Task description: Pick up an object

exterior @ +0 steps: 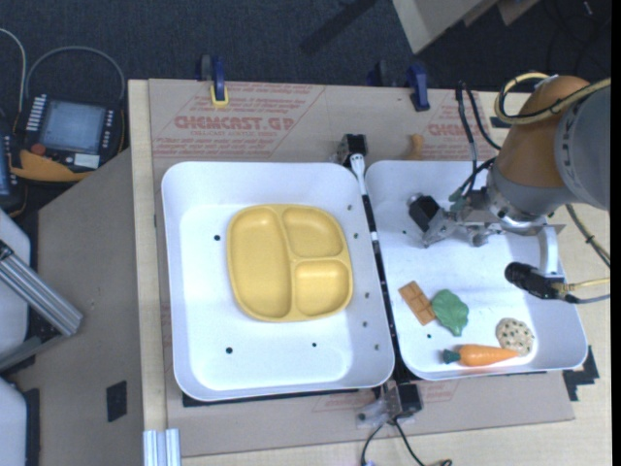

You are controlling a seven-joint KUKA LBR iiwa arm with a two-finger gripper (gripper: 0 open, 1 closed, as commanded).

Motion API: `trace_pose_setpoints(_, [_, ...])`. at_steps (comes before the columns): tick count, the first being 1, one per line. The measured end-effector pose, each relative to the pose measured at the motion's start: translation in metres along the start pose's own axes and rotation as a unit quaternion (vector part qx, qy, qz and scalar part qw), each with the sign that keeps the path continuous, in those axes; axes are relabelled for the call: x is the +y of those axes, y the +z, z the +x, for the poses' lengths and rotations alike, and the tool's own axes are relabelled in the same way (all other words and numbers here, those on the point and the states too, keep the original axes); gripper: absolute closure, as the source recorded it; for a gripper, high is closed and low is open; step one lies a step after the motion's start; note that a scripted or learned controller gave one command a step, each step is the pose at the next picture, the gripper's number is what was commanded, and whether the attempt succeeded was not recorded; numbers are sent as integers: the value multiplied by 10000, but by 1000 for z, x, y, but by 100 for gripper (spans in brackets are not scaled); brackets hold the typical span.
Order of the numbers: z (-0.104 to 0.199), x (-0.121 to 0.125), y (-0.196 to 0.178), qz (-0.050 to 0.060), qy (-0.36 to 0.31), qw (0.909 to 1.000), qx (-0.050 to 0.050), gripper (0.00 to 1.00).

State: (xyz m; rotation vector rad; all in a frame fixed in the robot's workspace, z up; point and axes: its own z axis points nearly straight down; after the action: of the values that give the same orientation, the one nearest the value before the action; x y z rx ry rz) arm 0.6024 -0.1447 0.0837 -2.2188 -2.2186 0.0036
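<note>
Done: nothing picked up yet.
End effector (424, 223): over right bin (571, 349), grip unclear.
Left: grab carrot (482, 354).

Yellow divided plate (289, 261) in left bin (189, 357) (three compartments); pendant (68, 129) beside bench, far left.

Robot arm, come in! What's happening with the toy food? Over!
Gripper low over right bin, nothing seen held. Carrot, cookie, green piece, brown bar lying near the bin's front. Nothing blocking them.
</note>
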Motion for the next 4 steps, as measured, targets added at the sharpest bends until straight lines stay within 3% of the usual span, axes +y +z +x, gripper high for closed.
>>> trace_pose_setpoints(1, [0, 1, -12, -22, 1, 10000, -6, 100])
trace_pose_setpoints(2, [6, 11, -65, -60, -11, 10000, -16, 100])
trace_pose_setpoints(4, [9, 6, -177, -69, -6, 10000, -21, 100])
